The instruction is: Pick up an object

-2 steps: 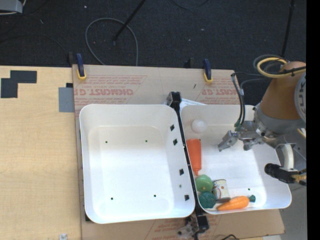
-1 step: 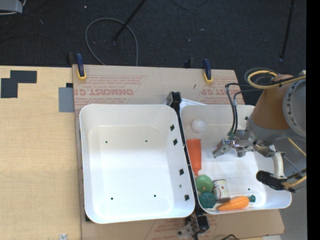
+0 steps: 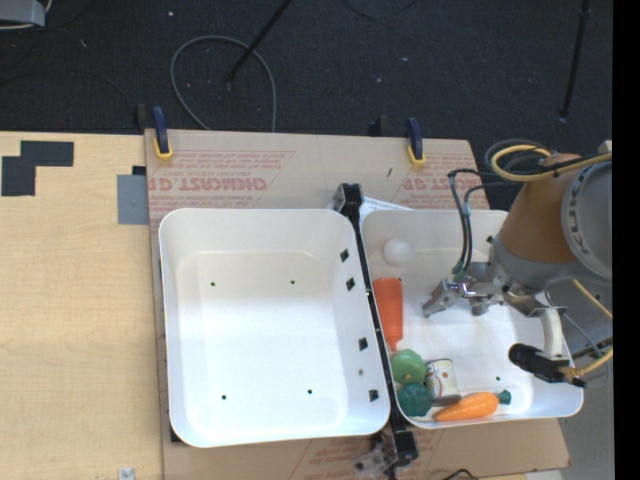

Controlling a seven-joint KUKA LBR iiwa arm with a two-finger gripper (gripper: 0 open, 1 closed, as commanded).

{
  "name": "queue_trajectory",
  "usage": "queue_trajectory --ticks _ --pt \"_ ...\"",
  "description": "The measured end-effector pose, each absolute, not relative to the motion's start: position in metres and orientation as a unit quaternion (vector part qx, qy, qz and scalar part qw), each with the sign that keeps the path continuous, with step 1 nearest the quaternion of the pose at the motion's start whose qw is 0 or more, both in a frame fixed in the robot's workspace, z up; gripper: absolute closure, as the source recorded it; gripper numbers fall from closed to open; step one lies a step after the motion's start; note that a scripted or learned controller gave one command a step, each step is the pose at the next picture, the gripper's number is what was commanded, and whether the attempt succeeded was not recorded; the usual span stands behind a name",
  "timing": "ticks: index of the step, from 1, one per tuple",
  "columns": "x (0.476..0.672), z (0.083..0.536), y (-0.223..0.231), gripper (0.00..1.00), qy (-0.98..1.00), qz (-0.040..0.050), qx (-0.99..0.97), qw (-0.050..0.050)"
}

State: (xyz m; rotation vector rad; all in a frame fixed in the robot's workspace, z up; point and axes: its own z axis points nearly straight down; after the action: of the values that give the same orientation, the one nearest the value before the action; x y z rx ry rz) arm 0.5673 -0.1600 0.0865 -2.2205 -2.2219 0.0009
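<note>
Probably we'd go for the orange block (image 3: 388,310) by the divider in the right bin (image 3: 545,408) — looks light, stiff, grab across its narrow sides; claw (image 3: 462,296) hangs beside it, grip state unclear, can't tell.

You can read red print, upside down, on the cardboard sheet (image 3: 250,173) behind the bins, roughly "CHEMCNZT.G.P"

The arm (image 3: 560,228) runs off the right edge and hides part of the right bin (image 3: 420,230). Small items (image 3: 440,378) near the carrot (image 3: 468,406) are too small to identify.
</note>
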Motion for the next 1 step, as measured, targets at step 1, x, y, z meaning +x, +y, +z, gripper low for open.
queue_trajectory --ticks 1 --pt "0.5675 0.0974 -0.1604 1.00 -0.707 -0.0002 -0.707 0.000"
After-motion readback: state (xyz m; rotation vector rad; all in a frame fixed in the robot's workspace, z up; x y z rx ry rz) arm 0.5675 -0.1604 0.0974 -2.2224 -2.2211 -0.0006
